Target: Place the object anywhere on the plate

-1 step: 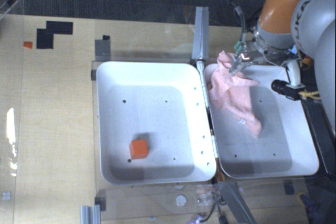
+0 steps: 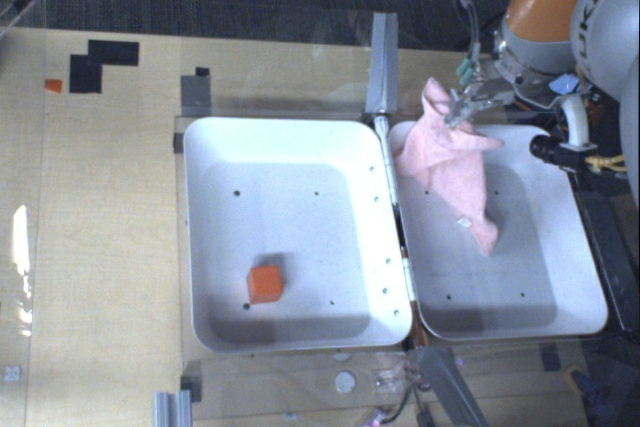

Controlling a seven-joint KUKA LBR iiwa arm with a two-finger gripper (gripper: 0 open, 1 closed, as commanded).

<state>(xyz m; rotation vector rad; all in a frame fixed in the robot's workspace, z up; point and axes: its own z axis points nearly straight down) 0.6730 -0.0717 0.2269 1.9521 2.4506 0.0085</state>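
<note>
A pink cloth (image 2: 452, 165) hangs over the far left part of the right bin (image 2: 545, 285). Its top corner is pinched in my gripper (image 2: 460, 107), which is shut on it. The cloth drapes down and to the right, and its lower tip reaches the bin floor near the middle. One fold lies over the rim between the two bins. A small orange block (image 2: 265, 284) rests on the floor of the left bin (image 2: 300, 155), near the front left.
A grey metal post (image 2: 380, 65) stands behind the seam between the bins. Black shapes (image 2: 100, 63) and a tiny orange piece (image 2: 53, 86) lie on the wooden bench at far left. The arm's cables and wrist (image 2: 560, 105) fill the far right.
</note>
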